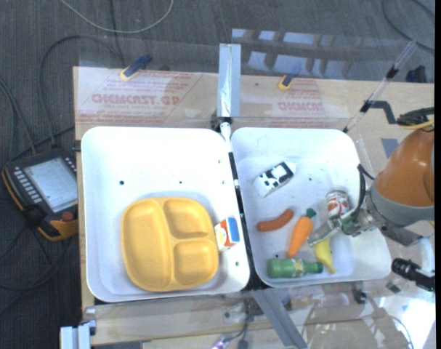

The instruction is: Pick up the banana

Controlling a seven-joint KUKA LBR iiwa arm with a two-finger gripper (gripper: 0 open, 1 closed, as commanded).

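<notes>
The banana (324, 256) is small and yellow and lies in the right bin (307, 147) near its front wall, between a green bottle (294, 268) and the bin's right side. My gripper (330, 230) hangs just above and behind the banana, between a carrot (300, 233) and a small can (337, 203). The arm's orange band (413, 167) and grey wrist come in over the bin's right edge. Nothing shows as held.
The right bin also holds a red sausage (275, 220) and a white toy car (275, 178). A yellow divided plate (171, 242) lies in the left bin (133, 151), with a small white, orange and blue packet (227, 233) beside it. A pendant (46, 187) sits on the floor at left.
</notes>
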